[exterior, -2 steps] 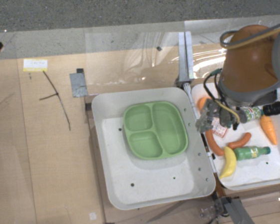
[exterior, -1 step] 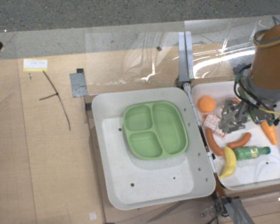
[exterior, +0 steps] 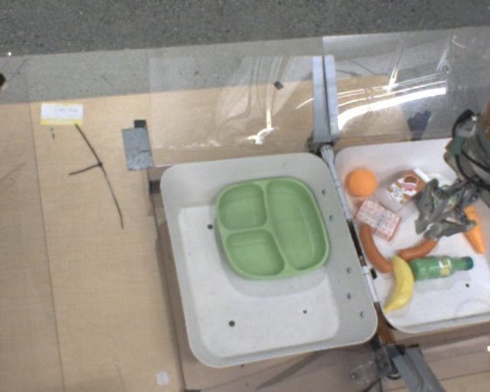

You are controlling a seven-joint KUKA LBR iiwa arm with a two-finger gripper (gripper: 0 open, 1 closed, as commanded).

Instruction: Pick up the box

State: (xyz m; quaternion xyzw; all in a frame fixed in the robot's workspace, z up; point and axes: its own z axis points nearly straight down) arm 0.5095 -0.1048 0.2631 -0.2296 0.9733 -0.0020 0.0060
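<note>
Box (exterior: 378, 219): small, pink-and-white checked, lying flat in right bin (exterior: 434, 314). Gripper (exterior: 440, 212) low just right of it; finger state unreadable.

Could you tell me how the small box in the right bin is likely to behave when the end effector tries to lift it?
The box looks like thin printed card, so probably light and somewhat crushable. It lies flat, so tipping seems unlikely, though it may slide. A sausage lies close against it, which may get nudged. The end effector is beside it.
</note>
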